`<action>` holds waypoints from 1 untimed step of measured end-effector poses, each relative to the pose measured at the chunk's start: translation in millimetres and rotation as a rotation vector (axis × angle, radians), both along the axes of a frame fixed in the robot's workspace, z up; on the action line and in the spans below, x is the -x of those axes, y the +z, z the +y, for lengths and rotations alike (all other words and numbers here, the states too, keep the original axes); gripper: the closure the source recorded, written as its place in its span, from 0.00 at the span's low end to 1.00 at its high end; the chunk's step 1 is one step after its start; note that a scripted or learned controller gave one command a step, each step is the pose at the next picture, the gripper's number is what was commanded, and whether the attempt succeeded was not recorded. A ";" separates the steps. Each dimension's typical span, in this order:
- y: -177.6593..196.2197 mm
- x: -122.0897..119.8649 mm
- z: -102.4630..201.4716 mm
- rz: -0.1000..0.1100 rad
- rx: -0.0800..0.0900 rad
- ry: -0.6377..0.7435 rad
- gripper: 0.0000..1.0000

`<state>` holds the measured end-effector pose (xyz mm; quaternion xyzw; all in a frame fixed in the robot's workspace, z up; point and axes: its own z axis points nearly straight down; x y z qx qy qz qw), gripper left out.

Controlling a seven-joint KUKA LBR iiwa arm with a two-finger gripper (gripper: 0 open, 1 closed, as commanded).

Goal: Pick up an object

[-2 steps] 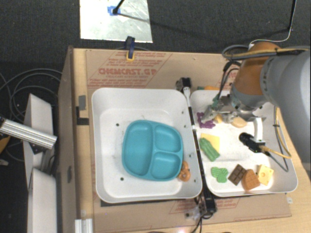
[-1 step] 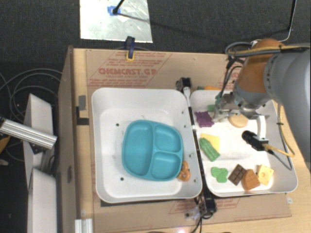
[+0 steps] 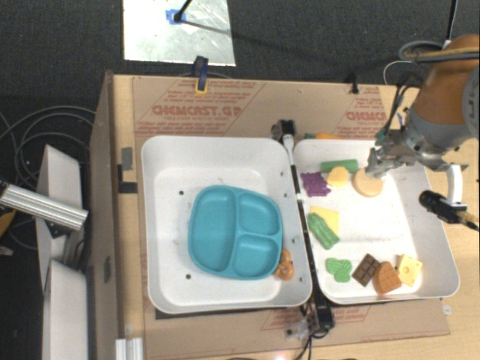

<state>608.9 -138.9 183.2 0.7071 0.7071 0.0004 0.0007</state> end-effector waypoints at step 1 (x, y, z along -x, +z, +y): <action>-1.5 -1.0 0.7 -0.001 0.001 0.001 0.00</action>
